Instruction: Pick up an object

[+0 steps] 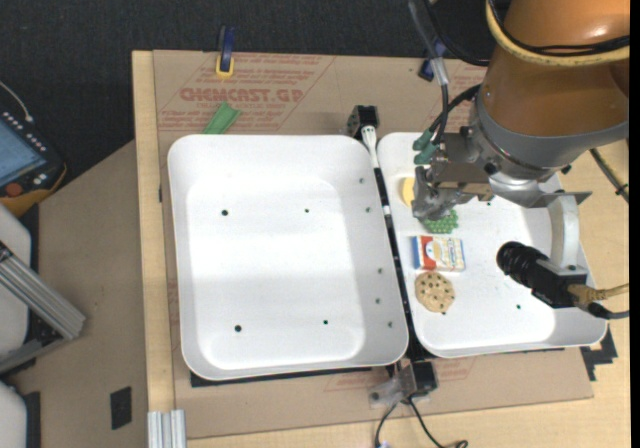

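My end effector point(432, 204) hangs low inside the right bin point(520, 338), just behind the small carton point(440, 253) as the camera looks, directly over a green object point(441, 223) that peeks out beneath it. I judge I am set here because that green piece is my pick: coming straight down keeps me off the carton, which lies just beside it. I cannot tell whether the two touch. From this angle I also cannot tell whether the end effector is released or clenched, or whether it has anything.

Most of the green object is hidden under me, so I cannot make out its long axis or which way it points. The carton lies flat, printed face up, its long axis running across the view from the left bin point(270, 236) side outward. A round cookie point(434, 290) sits just in front of the carton. A yellow piece point(408, 190) lies behind the carton, toward the left bin, near the wall.
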Available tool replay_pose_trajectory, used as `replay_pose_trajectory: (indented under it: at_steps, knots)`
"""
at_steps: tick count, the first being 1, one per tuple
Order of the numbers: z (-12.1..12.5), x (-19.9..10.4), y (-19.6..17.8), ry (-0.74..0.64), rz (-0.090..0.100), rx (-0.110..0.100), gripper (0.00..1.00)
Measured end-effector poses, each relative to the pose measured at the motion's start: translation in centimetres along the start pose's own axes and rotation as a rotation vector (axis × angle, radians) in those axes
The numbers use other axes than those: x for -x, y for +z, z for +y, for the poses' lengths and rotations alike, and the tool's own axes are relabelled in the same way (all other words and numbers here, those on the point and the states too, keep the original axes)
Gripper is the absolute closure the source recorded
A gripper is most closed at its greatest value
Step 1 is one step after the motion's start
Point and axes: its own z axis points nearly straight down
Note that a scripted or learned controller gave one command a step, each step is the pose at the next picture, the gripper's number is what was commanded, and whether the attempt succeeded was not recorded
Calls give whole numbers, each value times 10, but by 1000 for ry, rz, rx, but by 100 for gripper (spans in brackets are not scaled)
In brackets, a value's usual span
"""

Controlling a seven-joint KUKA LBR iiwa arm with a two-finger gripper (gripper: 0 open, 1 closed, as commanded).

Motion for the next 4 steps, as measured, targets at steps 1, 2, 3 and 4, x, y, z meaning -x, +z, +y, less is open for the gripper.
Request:
replay_pose_trajectory:
  at_steps: [1,2,3,4]
  knots:
    - [5,-15,-16,-6,2,10,100]
    - [17,-29,-36,-6,2,12,100]
    - [-1,-13,7,-2,1,0,100]
    - [1,-21,-14,-5,2,10,100]
